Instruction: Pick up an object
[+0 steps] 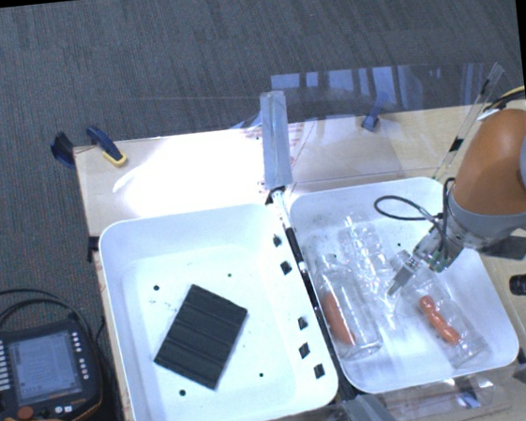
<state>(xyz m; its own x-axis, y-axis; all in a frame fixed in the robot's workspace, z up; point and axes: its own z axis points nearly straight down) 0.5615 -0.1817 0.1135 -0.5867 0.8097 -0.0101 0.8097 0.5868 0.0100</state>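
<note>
While the arm (491,179) reaches in from three o'clock, you can see its pincer (405,278) hanging low over the middle of the right bin (504,338), tips pointing toward eight o'clock. At this size you cannot tell whether its tips are apart or together, and nothing is visibly caught in them, so count the pick as not yet done.

Look at what lies in that bin. At the pincer's five o'clock, just beside it, sits an orange sausage-shaped toy (439,318) inside clear wrapping. At its eight o'clock, near the bin's left wall, a second orange piece (336,317) lies inside a clear plastic container. Some crumpled clear plastic (361,241) sits at about eleven o'clock from the pincer. Which of these the pincer is aimed at is unclear; it seems to hover between the two orange pieces.

Over in the left bin (119,268), a flat black ribbed block (202,336) lies tilted, well apart from the arm.

By my judgement the approach is made, and the closing and lifting are left.
</note>
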